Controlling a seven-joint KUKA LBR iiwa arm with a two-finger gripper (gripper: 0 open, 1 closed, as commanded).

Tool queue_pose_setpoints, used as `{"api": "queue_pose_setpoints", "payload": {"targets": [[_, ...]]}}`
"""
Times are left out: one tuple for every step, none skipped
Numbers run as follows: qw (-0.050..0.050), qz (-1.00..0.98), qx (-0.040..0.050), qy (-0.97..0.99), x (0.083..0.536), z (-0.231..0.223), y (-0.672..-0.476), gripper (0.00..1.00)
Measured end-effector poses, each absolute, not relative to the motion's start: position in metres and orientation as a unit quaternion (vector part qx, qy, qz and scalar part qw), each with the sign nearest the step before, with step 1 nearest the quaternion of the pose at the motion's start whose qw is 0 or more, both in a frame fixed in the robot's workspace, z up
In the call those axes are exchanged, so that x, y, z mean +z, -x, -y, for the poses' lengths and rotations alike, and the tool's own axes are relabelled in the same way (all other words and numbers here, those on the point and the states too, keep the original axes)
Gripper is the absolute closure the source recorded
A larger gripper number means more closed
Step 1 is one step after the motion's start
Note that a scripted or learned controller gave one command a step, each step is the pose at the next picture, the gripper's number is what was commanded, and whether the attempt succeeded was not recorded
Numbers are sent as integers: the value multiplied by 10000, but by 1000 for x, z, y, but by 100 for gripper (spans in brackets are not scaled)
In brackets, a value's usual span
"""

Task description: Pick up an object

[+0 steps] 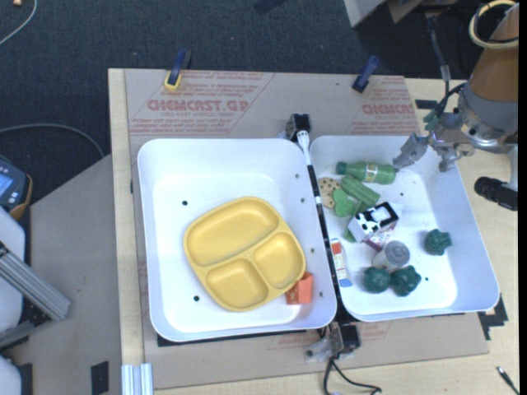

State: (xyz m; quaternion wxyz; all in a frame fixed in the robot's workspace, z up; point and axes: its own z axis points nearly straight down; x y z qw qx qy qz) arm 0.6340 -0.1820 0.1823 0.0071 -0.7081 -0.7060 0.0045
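Left bin (156,220): a yellow tray (243,253) with an orange block (301,289) touching its lower right corner. Right bin (469,245): green bottle (368,171), black-and-white toy (375,218), green pieces (391,280). My gripper (428,149) hovers over the bin's upper right, fingers spread, holding nothing.

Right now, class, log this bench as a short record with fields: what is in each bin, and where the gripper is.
left bin: yellow tray, orange block at the tray's near right corner
right bin: green bottle, black-and-white toy, grey can, green lumps
gripper: over the right bin's far right corner, jaws apart, nothing between them
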Motion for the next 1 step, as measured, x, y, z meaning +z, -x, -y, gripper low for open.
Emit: {"api": "queue_pose_setpoints", "payload": {"targets": [[5, 7071, 1, 7071, 192, 182, -637, 0]]}}
